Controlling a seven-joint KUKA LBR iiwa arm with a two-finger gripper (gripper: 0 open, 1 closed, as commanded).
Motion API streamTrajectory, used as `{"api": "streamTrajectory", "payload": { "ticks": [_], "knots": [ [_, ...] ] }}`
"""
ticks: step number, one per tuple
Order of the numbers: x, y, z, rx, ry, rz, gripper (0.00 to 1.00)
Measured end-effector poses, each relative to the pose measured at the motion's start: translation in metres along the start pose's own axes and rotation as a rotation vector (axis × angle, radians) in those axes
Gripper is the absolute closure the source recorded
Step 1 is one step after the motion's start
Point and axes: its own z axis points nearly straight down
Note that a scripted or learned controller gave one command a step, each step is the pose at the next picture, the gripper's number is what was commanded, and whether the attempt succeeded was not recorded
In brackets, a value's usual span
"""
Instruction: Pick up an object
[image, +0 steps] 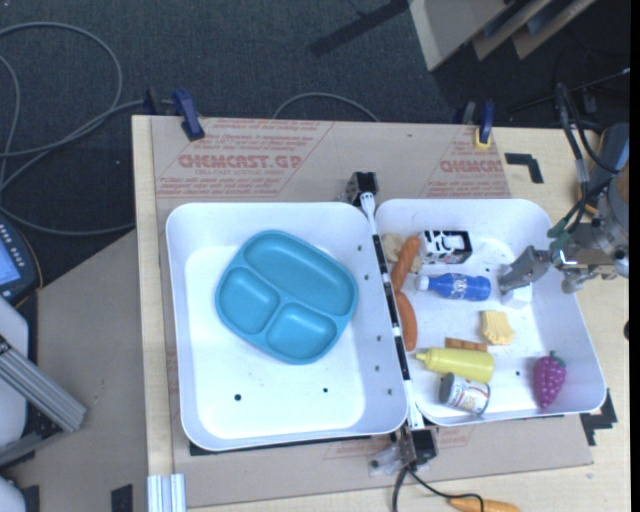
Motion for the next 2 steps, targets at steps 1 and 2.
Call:
{"api": "streamTrajectory", "payload": {
  "ticks": [1, 2],
  "knots": [
    [-0.018, 0.013, 0.114, 0.01, 0.002, 0.002, 0.0],
    [-0.03, 0.024, 0.203, 0.006, 0.002, 0.001, 0.0]
  ]
}}
